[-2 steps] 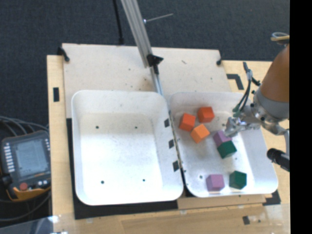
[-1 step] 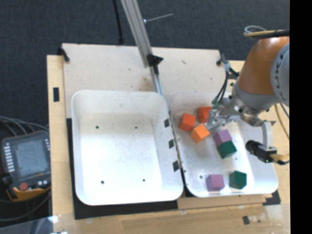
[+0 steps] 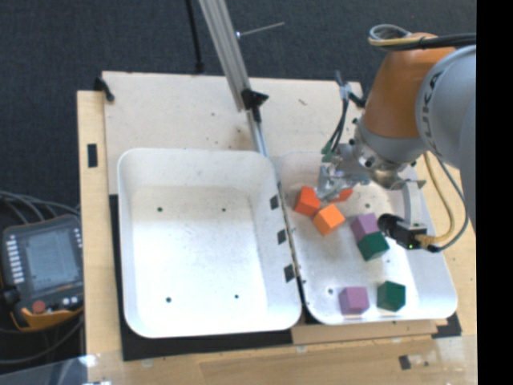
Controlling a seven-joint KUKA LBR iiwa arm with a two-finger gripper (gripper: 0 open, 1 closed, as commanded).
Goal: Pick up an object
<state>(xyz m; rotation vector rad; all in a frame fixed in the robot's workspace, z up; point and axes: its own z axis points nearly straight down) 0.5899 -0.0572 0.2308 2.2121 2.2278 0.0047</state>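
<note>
Matte orange cube (image 3: 329,218) beside claw (image 3: 331,188)

The left bin (image 3: 200,239) offers open floor throughout. The right bin (image 3: 429,299) is crowded: orange blocks (image 3: 318,209) cluster near the divider, purple cube (image 3: 365,224) and green cubes (image 3: 373,246) further right, leaving narrow gaps. A slanted aluminium post (image 3: 228,46) blocks the far centre.

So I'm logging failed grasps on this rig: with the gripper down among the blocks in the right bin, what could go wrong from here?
1. The gripper is low beside the two orange blocks, which touch; it may shove them rather than grasp one.
2. Both sit near the right bin's inner wall, so a pushed block could jam there.
</note>
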